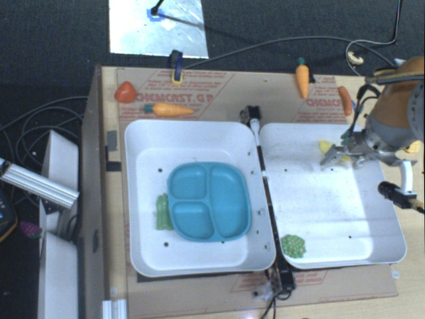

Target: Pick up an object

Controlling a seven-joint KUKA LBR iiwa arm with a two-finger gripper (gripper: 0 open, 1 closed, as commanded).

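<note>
My gripper (342, 159) hangs low over the far right part of the right bin (332, 198), its fingers spread open with nothing between them. A small yellow object (324, 146) lies on the bin floor just to the left of the gripper. A green pea cluster (293, 245) sits at the near left corner of the same bin. In the left bin (143, 178) lies a blue divided plate (209, 201), with a green object (162, 212) against its left side.
On the cardboard behind the bins lie a red toy (125, 92), an orange carrot (171, 109), a second carrot (303, 80) and an orange piece (344, 100). A black clip (252, 115) sits where the bins meet. Cables trail at the right.
</note>
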